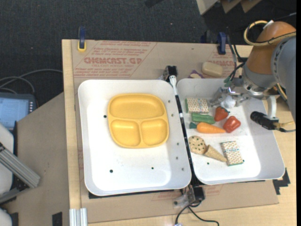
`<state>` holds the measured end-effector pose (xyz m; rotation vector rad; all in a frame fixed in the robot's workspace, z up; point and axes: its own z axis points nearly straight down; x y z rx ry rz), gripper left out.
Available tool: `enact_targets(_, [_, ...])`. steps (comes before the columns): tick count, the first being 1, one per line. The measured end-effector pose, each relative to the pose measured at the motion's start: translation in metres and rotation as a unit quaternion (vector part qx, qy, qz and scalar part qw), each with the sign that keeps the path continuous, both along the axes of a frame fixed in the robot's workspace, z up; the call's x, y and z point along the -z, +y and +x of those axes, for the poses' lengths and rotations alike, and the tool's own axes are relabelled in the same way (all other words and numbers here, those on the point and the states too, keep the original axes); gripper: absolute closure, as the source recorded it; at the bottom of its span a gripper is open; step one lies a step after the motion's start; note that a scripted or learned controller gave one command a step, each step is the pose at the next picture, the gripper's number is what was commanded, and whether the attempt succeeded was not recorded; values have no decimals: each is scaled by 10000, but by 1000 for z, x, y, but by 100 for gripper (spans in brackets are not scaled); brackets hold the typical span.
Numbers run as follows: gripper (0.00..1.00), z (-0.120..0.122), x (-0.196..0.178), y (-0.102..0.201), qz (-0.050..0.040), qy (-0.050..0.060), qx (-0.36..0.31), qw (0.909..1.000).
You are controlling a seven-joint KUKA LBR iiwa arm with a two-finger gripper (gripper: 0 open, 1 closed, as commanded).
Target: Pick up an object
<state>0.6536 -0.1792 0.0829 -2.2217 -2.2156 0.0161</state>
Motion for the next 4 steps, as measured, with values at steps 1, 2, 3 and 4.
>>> enact_targets(1, [0, -66, -2, 7, 36, -13, -2, 10000])
enact_targets(2, [0, -27, -2, 43, 21, -57, -37, 10000])
enact_targets(3, [0, -182, -1, 49, 43, 19, 18, 10000])
enact_targets(4, [0, -117, -2, 43, 10, -81, -25, 10000])
